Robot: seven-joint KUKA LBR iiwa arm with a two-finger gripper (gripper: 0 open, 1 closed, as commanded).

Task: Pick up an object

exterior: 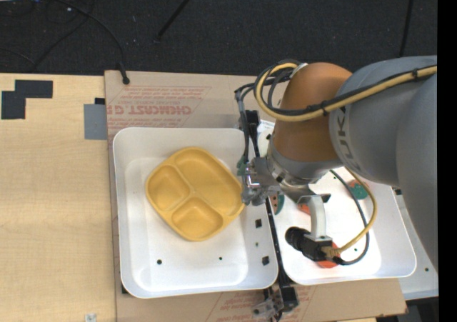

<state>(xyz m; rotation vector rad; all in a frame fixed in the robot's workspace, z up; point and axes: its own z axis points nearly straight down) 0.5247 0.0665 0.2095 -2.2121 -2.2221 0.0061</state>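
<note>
A yellow divided plate lies tilted in the left white bin. My gripper hangs at the plate's right rim, just above the wall between the two bins. The grey arm and its orange band cover most of the right bin. A small green thing peeks out just right of the gripper. At the right bin's front lies a small orange-red thing. Under the arm's edge shows another orange and green piece.
Both bins rest on a cardboard sheet with red print, on a pale wooden bench. The divider between the bins runs right under the wrist. Bare white floor shows in the left bin's front part.
</note>
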